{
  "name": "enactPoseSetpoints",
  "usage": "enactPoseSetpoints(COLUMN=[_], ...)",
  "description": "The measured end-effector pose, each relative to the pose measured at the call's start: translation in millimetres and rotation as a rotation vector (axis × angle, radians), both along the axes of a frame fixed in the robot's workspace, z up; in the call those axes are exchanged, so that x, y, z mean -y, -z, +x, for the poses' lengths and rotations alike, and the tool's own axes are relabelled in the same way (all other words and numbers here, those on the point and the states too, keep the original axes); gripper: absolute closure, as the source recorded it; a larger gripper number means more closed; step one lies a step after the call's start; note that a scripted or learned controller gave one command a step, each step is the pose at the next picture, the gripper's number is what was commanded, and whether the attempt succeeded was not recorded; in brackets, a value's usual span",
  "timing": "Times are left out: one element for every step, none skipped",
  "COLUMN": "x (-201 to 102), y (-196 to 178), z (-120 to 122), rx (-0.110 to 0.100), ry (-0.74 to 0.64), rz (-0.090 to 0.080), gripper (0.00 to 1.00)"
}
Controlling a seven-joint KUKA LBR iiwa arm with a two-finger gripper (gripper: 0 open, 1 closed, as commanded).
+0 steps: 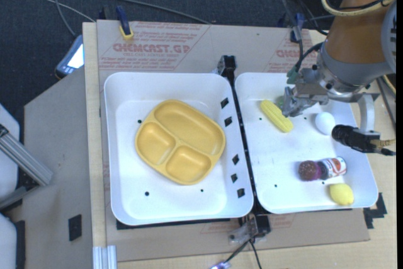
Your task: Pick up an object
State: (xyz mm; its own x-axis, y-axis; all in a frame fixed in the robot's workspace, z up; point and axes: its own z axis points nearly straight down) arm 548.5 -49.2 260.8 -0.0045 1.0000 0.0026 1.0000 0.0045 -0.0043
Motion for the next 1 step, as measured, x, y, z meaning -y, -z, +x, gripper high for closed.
enactPoseSetpoints(x=[-46.9], y=[16.5], z=[-13.4], rx=[-0.001], ry=[0.0], rz=[0.001], gripper=[1.0])
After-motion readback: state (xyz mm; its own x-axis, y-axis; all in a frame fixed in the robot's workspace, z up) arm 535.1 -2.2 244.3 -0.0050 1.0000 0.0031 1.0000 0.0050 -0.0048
